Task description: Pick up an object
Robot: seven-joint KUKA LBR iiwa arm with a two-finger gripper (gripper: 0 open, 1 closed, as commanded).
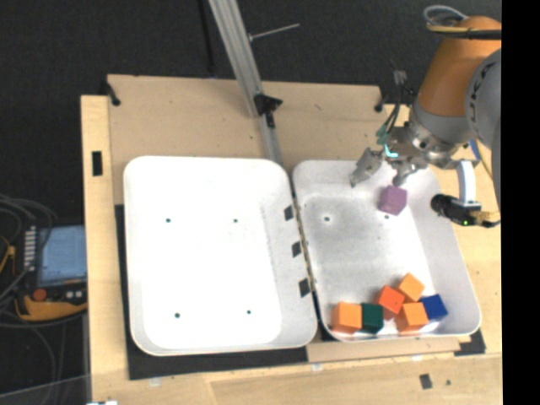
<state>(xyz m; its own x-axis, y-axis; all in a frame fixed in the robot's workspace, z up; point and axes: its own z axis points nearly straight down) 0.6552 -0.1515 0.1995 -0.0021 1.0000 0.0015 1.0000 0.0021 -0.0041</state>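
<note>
Even overhead light, moderately bright. White bins point(207, 251) near blown out, little surface detail. Surround beyond bench point(97, 142) very dark, cables barely readable. Soft short shadows under blocks point(388, 306) and arm point(456, 83). Slight overall softness, low resolution, mild grain in right bin. No obvious motion blur. No edge distortion noticeable.

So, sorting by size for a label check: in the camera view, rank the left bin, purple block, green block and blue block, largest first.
1. left bin
2. purple block
3. green block and blue block, look alike
</note>
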